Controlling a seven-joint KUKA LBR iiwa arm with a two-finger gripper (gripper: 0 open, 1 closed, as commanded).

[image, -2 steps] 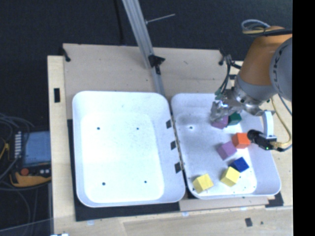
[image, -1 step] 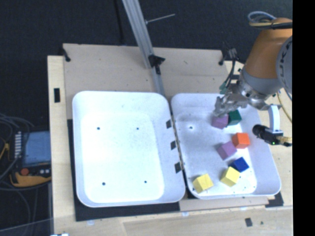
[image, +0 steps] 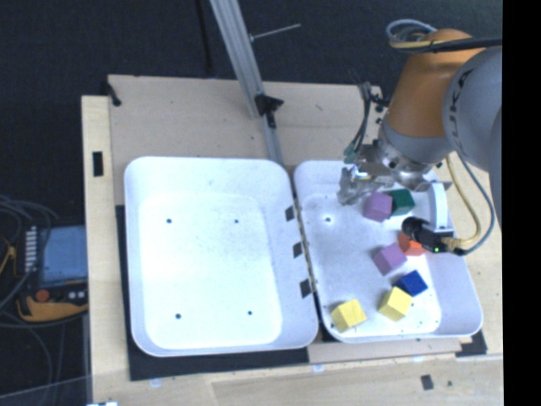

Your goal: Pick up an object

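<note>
The end effector (image: 362,184) hangs low over the far end of the right bin (image: 338,244), just beside a purple block (image: 378,205) with a green block (image: 401,200) behind it. Whether it grips anything, I can't tell from here. Best move: centre squarely over the purple block, descend straight, avoid nudging the green neighbour.

1. Dark, nearly black carpet-like floor (image: 101,24) across top and left of frame.
2. Pale wooden bench (image: 194,117) fills centre, edges lighter.
3. Grey metal pole (image: 241,57) slants from top centre down to bench.
4. Lower left: blue-screened device (image: 63,254) among loose cables (image: 17,218), orange part beneath.
5. Light even, no hard shadows.
</note>
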